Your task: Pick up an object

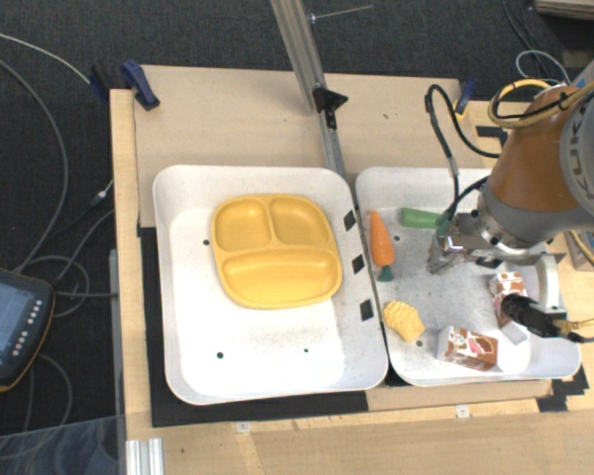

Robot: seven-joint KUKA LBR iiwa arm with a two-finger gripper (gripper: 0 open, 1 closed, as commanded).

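Orange plastic toy carrot (381, 241) lies at 9 o'clock in the right white bin (535, 369), against the left wall, green tip toward 6. Probably light, rigid and slick; the taper suggests gripping across the thick middle. Gripper (442, 255) hangs low just right of it, at its 3 o'clock; whether clenched or released, cannot tell. Yellow divided plastic plate (275, 249) sits in the left white bin (193, 364).

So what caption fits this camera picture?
Robot gripper hovers in the right bin near a toy carrot.
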